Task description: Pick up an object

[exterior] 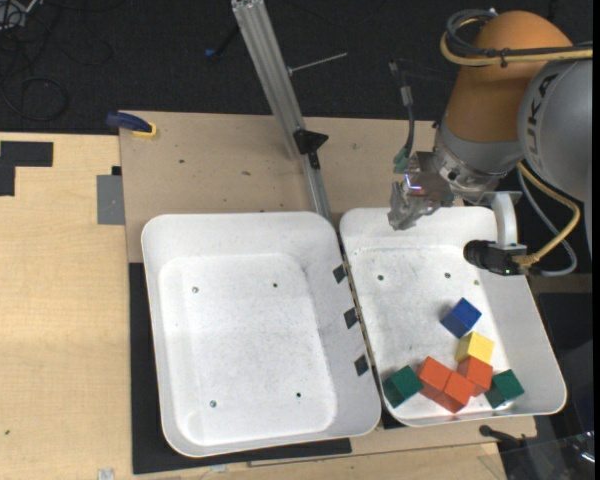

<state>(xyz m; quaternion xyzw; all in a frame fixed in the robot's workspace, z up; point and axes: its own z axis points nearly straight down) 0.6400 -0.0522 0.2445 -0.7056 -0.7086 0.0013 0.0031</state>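
Several small blocks lie clustered in the near right corner of the right bin [380, 230]: a blue cube [461, 317], a yellow cube [475, 348], orange blocks [446, 380] and two green blocks [402, 384] [504, 388]. My gripper [408, 212] hangs over the bin's far edge, well behind the blocks and clear of them. Nothing shows in it.
The left bin [152, 243] lies beside the right one, with black clips [349, 316] along the seam between them. A slanted aluminium rail [275, 78] rises behind the bins. A blue and yellow clamp [130, 123] sits at the bench's far left corner.
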